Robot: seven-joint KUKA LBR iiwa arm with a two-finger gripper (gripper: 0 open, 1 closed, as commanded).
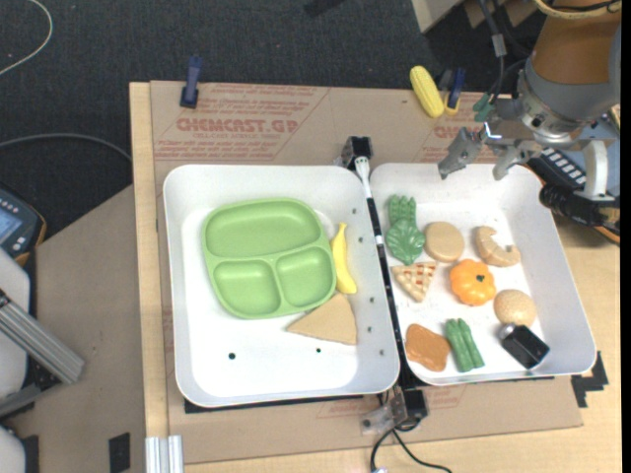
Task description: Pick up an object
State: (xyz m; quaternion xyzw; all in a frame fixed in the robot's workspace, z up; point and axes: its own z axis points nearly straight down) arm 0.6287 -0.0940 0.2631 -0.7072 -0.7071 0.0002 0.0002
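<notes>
1. No single object was fixed by the task; the one closest below the gripper (480,155) was the cookie (443,240), a flat round with no long axis and no heading.
2. The broccoli (402,229) lay just left of the cookie, its long axis running away from the gripper toward the near rim.
3. The gripper was seen spread open and empty, hovering over the far rim of the right bin (567,264).
4. The bread (496,247) and pumpkin (472,282) were packed further below.
5. A failed grasp was judged likely: a flat cookie could slip under the fingers (452,158), and crowded neighbours could be nudged or caught instead.
</notes>
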